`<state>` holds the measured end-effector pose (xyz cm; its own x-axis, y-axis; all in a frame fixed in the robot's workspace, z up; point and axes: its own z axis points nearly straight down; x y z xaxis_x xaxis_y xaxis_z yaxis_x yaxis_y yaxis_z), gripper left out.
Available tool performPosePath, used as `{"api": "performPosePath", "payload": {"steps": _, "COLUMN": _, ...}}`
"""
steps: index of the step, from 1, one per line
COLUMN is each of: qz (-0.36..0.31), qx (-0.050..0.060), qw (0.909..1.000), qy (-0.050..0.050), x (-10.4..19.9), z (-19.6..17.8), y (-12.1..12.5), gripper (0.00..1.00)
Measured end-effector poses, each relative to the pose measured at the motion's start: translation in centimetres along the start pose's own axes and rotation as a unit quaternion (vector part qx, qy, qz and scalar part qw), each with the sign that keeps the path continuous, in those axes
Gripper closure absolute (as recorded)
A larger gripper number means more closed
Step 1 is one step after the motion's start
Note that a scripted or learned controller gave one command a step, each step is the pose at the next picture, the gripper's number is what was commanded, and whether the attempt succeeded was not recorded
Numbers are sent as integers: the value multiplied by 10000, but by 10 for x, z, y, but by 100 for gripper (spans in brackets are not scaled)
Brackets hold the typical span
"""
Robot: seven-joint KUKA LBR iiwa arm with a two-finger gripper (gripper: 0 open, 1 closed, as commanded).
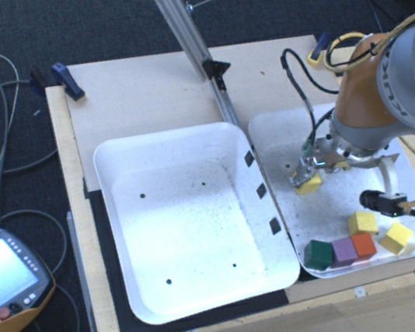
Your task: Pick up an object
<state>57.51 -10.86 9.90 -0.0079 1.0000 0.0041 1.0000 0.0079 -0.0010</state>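
Observation:
My gripper hangs over the middle of the right bin, reaching in from the right. A small yellow block sits between its fingertips, and the fingers are shut on it. Whether the block is off the bin floor I cannot make out. Along the bin's near edge lie a green block, a purple block and an orange block in a row. Two more yellow blocks lie to their right.
The left bin stands beside the right one, with black clips along the shared wall. A metal pole slants in from the top. The arm's cables loop above the right bin's far end.

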Motion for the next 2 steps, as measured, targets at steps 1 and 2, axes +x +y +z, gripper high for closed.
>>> {"api": "performPosePath", "payload": {"steps": 1, "qz": 63, "qx": -6, "qw": 10000, "qy": -35, "x": -63, "z": -14, "y": -18, "gripper": 100}}
{"api": "performPosePath", "payload": {"steps": 2, "qz": 42, "qx": 23, "qw": 10000, "qy": -6, "x": -50, "z": -10, "y": -49, "gripper": 100}}
